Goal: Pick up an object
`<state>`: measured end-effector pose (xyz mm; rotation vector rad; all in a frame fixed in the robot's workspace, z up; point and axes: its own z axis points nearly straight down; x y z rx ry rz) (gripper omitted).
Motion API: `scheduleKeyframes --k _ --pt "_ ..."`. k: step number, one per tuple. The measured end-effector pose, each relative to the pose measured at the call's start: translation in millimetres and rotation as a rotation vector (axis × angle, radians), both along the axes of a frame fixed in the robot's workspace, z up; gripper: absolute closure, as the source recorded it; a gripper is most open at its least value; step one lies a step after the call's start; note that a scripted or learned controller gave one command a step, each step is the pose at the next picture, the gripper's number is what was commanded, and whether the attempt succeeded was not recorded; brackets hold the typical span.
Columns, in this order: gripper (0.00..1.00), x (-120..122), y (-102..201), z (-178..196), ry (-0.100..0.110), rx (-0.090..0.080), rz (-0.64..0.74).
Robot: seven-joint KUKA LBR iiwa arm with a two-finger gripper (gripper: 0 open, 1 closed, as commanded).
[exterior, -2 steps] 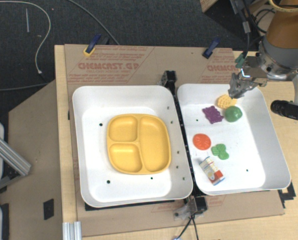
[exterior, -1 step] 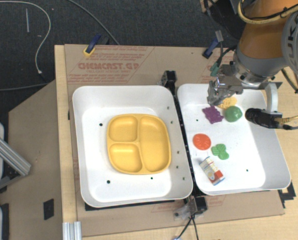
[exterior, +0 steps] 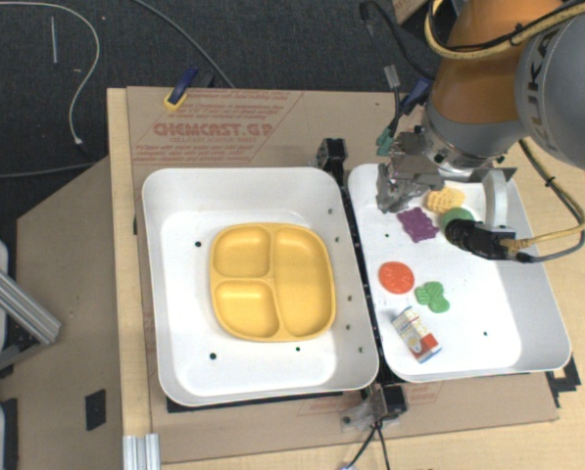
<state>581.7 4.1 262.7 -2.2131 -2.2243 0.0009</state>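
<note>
Jaws of the gripper (exterior: 398,192) cannot be judged open or closed from this view, but they sit low at the far end of the right bin (exterior: 527,336), with the purple piece (exterior: 417,225) just beside them on the near-right.

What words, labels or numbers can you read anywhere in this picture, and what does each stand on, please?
"CHEMCAST GP": red print on the brown sheet behind the left bin; the last letters are unsure.
Smaller red lines beneath it: too blurred to read.
Label on the small carton in the right bin: too small to read.
Dark lettering on the grey arm: cut off, unreadable.
</note>
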Motion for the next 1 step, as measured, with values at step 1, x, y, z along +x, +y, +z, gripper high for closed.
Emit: scheduleKeyframes --k 1 --pt "1.00 -6.5 48.6 -7.0 0.000 -0.001 0.000"
